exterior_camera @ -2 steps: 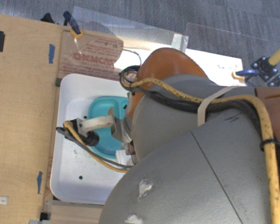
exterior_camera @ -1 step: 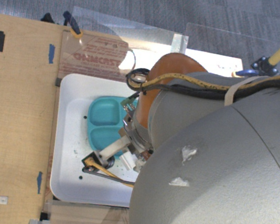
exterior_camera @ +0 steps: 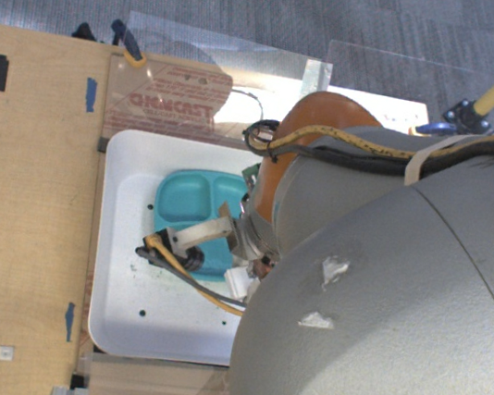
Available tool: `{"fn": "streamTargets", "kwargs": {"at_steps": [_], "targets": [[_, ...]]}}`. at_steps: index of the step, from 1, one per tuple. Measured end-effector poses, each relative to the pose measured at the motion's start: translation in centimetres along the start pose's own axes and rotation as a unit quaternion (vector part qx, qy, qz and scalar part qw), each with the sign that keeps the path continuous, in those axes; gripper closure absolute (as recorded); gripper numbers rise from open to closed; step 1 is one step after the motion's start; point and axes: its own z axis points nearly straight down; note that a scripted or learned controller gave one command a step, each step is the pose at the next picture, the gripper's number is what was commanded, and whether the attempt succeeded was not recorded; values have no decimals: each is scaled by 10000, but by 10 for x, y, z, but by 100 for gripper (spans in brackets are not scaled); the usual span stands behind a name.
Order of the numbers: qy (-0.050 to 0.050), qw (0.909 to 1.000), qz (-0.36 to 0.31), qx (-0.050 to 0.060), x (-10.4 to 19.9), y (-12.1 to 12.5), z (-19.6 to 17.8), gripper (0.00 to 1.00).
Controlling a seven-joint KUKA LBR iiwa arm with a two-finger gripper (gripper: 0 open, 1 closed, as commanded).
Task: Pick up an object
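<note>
A teal divided plate (exterior_camera: 192, 203) lies in the left white bin (exterior_camera: 122, 218), toward its far middle. The grey arm with its orange band reaches in from the right and covers the plate's right edge. My gripper (exterior_camera: 244, 259) is low over the plate's near right corner, mostly hidden under the wrist. A small dark green thing (exterior_camera: 251, 176) peeks out beside the arm at the plate's far right corner.
The arm's big grey body hides the right bin and the right side of the left bin. A cardboard sheet (exterior_camera: 17, 200) covers the bench to the left of the bin. Bare white floor (exterior_camera: 153, 312) shows in the bin's near half.
</note>
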Motion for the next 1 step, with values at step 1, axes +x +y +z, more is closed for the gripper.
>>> {"fn": "streamTargets", "kwargs": {"at_steps": [1], "targets": [[-16, 9694, -2453, 13, -6, 17, -17, 100]]}}
